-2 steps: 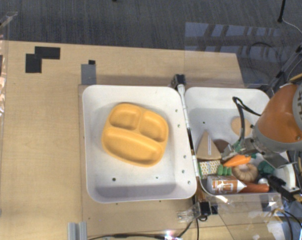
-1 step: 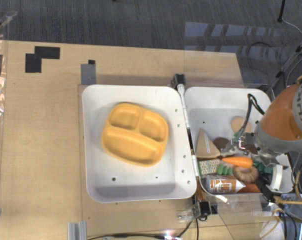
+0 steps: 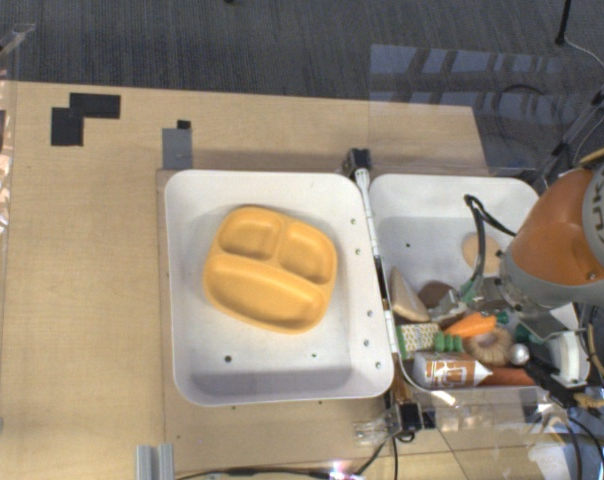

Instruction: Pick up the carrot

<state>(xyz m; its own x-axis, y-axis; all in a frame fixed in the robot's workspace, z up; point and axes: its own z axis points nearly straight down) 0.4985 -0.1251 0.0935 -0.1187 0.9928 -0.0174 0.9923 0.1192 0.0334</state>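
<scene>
Camera view: carrot (image 3: 472, 324) lies in the right bin (image 3: 422, 218), touching the tool (image 3: 497, 313); tool's spread unclear.

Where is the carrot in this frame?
The carrot lies in the right bin, near its front, among cluttered items just above the bottle and beside the gripper.

Left of the fingers you see a yellow divided plate (image 3: 271, 268) in the left white bin (image 3: 187, 368). Just below them lies a bottle (image 3: 450, 372) in the right bin (image 3: 422, 208) on the desk (image 3: 82, 298).
</scene>
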